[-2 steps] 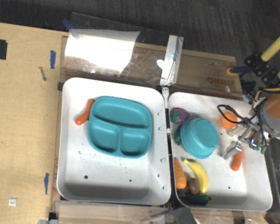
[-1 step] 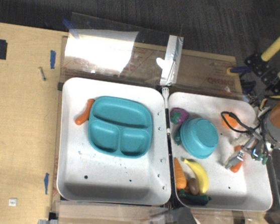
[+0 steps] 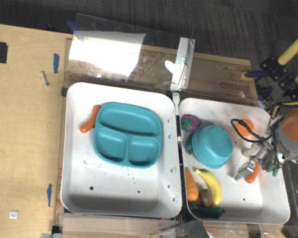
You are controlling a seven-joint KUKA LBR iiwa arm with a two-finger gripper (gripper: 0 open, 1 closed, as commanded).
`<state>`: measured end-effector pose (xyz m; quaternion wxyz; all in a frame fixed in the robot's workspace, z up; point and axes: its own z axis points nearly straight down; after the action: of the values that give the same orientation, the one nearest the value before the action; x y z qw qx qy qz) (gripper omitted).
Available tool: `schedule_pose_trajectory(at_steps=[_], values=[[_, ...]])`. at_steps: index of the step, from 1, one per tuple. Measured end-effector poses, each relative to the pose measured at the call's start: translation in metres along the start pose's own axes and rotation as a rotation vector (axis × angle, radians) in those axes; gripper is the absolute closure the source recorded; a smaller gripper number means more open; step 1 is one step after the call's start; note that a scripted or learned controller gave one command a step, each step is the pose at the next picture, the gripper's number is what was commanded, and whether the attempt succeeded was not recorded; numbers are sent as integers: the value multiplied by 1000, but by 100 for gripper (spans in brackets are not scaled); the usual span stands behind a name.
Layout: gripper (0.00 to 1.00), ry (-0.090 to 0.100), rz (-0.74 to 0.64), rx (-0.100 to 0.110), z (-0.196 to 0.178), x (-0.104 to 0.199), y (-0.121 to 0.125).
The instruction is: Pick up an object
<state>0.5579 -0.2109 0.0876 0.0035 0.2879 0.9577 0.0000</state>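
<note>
1. Nearest the camera, against the front wall of the right bin (image 3: 266,214), lie a carrot (image 3: 191,184), a banana (image 3: 212,186) and a small dark green piece (image 3: 208,208), touching one another. Crowding at the wall would probably leave the claw little side clearance here.
2. Just behind them, the claw (image 3: 246,170) hangs over the right bin's floor beside a small orange piece (image 3: 251,177). Whether its fingers are released or clenched cannot be told at this size, and nothing is visibly held between them.
3. The orange piece, lying apart from the other toys, appears to be the likeliest object to pick; this is a judgement from the claw's position alone.
4. Left of the claw sits a teal bowl (image 3: 212,145), with a purple toy (image 3: 190,123) touching its far left side by the divider.
5. A black cable (image 3: 243,127) loops across the bin's far right, over another orange item (image 3: 245,127) at the wall.
6. In the left bin (image 3: 76,182), a teal divided tray (image 3: 129,134) rests centrally, with an orange carrot-like toy (image 3: 89,120) just beside its left edge.
7. Farthest back, a clear plastic sheet (image 3: 113,57) lies on the table (image 3: 13,126) behind the bins.
</note>
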Motion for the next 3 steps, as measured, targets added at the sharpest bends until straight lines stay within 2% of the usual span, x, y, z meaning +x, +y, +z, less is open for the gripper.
schedule_pose_trajectory(at_steps=[1,2,3], values=[[100,-13,-2,-2,-14,-3,2],[100,-8,-75,-3,-145,-36,40],[0,1,-74,0,-140,-34,38]])
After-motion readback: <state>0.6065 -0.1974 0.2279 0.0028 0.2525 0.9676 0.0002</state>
